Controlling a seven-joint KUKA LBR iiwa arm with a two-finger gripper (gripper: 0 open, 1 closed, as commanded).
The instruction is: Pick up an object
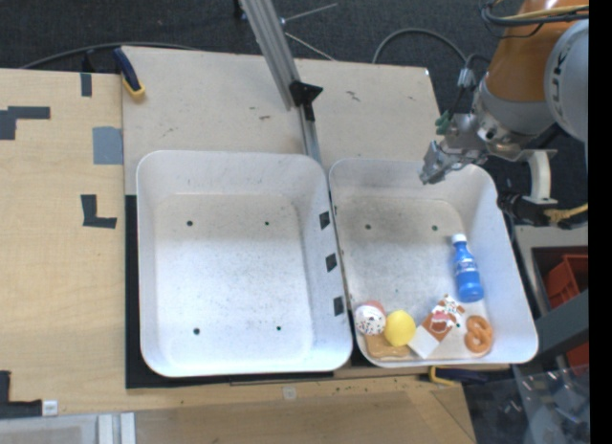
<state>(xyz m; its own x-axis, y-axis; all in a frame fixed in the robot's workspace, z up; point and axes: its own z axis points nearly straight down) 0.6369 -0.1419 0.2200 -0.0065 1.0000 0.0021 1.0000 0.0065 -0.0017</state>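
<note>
Blue bottle (467, 269) looks like the easiest pick to me. It lies on its side in the right bin (402, 241), well below the gripper (435, 170) and a bit to its right, white cap pointing back up toward it. Farther down from the gripper, bunched in the bin's near corner, sit a speckled white ball (370, 319), a yellow ball (400, 326), a small red-and-white toy (444, 316) and an orange pretzel-shaped piece (477, 334).

What could go wrong: the bottle is round and lying flat, so a pinch landing off-centre would probably just roll it away. Going for the corner pile instead risks nudging neighbours or clipping the bin wall, since everything there is touching or nearly so.

Arm-wise, it reaches in from the right, orange band up high, wrist angled down so the gripper hangs over the bin's far rim, nothing between its tips. Honestly can't tell if they're spread or pressed together, too small and dark.
</note>
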